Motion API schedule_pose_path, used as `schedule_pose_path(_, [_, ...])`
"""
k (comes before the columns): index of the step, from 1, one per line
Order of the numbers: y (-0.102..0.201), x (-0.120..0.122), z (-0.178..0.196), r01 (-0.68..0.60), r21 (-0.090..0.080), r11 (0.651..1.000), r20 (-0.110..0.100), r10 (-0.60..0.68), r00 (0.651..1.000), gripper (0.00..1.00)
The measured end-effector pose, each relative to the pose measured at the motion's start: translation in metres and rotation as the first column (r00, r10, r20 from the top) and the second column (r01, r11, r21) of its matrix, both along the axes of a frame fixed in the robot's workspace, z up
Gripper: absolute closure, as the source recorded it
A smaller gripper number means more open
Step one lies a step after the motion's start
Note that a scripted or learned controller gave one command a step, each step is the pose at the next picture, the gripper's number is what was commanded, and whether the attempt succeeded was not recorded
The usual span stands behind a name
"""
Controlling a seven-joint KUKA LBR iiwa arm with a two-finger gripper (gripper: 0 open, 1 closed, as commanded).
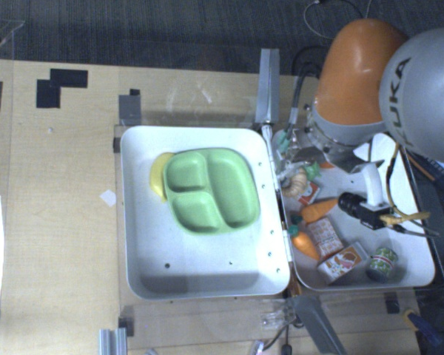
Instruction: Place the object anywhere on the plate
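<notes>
Wooden bench (pixel 59 198); glossy green sectioned plate (pixel 211 189).

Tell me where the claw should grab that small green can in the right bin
Grip the green can across its round sides, coming straight down from above. It seems to stand upright near the bin's front right corner, apart from the carton, though the wall sits close beside it.

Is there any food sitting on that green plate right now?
No. The green plate in the left bin has nothing in its three compartments; the toy food items, like the carrot, lie in the right bin.
</notes>
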State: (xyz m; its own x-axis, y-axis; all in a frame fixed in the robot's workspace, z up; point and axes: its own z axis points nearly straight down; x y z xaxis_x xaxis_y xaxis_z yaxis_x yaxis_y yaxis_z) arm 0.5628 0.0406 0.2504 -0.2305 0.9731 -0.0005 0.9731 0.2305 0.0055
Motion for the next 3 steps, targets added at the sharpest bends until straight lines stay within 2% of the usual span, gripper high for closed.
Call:
schedule_pose_path(1, [0.0, 0.0, 0.0, 0.0, 0.0, 1.0, -0.001, 0.0, 1.0, 0.0])
schedule_pose_path(2, [0.001, 0.001, 0.011, -0.002, 0.002, 1.0, 0.005, 0.002, 1.0, 1.0])
schedule_pose_path(3, [0.073, -0.014, -0.011, -0.181, 0.0, 0.983, 0.0, 0.181, 0.983, 1.0])
